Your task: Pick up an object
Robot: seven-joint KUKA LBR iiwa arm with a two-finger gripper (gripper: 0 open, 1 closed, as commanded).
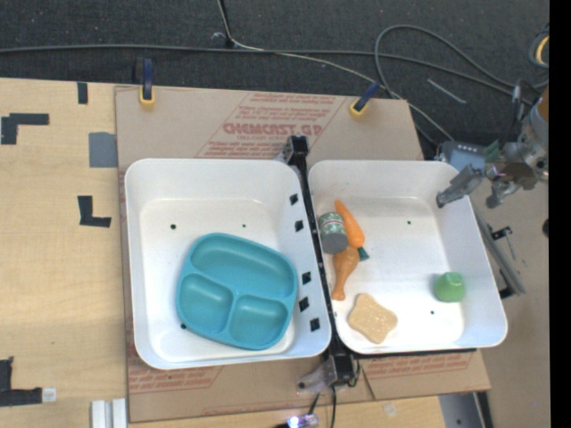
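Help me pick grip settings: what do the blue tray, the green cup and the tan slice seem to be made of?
Blue tray: looks like smooth moulded plastic, with an even colour, soft sheen and rounded compartments. Green cup: probably plastic too, uniform and slightly glossy, though too small to be sure. Tan slice: matte and speckled like toast, possibly foam or soft plastic toy food; the look leaves that open.

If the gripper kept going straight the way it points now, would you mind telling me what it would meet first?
The gripper hangs over the right bin's upper right corner, fingers slanting down-left. Going straight on, it would probably meet bare bin floor first; the small grey can and carrot lie further along. Height is hard to judge.
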